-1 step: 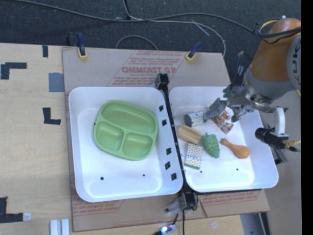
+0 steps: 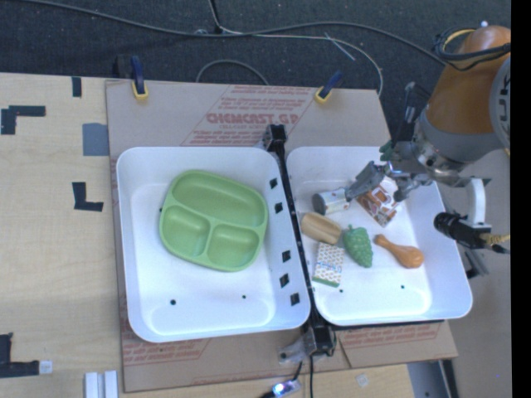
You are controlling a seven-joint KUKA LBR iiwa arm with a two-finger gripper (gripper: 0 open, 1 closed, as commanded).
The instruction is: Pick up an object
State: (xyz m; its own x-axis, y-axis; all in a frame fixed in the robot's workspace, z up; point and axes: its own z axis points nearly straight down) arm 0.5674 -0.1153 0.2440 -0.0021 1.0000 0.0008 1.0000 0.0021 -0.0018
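- camera view, bench: two shallow white bins sit side by side on a cardboard sheet, which is clamped at its far edge, presumably so the bins keep their place under the arm.
- camera view, left bin: it carries a green divided plate, lying flat toward the far side of the bin; nothing rests in its three compartments.
- camera view, right bin: the candidate objects are clustered in its middle, close enough that a grasp must be chosen with care. from the divider outward: a patterned card packet, a tan bread roll just beyond it, a green toy strawberry-like fruit, and an orange toy drumstick lying apart toward the right wall.
- camera view, far part of the right bin: a small silver cylinder and a brown-and-white snack packet lie directly under the tool.
- camera view, arm: the gripper hangs low over that pair, reaching in from the right. whether its fingers are spread or closed, or grip anything, cannot be told.
- judgement: the task looks not yet done, as every object appears to rest on the bin floor.
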